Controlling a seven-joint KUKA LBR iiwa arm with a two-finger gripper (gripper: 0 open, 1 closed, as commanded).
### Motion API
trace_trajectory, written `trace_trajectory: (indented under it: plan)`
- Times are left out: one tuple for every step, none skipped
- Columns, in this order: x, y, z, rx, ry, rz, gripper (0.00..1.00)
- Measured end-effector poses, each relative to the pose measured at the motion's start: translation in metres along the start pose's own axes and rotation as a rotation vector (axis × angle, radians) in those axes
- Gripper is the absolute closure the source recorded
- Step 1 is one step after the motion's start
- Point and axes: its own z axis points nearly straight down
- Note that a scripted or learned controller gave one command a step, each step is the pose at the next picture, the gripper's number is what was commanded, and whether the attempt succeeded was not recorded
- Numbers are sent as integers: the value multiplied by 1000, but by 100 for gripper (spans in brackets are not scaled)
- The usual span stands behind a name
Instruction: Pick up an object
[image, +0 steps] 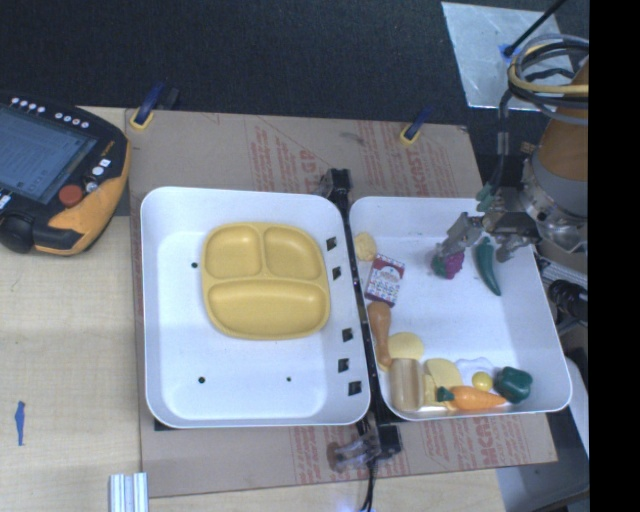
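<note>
Toy food lies in the right bin (530, 310), and the gripper (478, 238) is low over the far part of this bin. Its fingers stand apart, with nothing clearly between them. A purple piece (449, 263) lies just below the left finger, touching or almost touching it; I cannot tell which. A green pepper (488, 267) lies just beside the right finger. A small red packet (385, 280) and a brown stick (379, 333) lie near the bin's left wall, well apart from the gripper. A carrot (474, 400) and a dark green piece (514, 381) lie at the near edge. The left bin (170, 350) holds a yellow plate (267, 279) with compartments.
</note>
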Motion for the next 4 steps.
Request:
trace_trajectory:
  plan:
    - [-79,64,124,9,-2,5,0]
    - [-74,93,187,4,0,-2,0]
    - [-76,94,171,-2,-3,-4,100]
    - [-19,105,146,-5,0,-5,100]
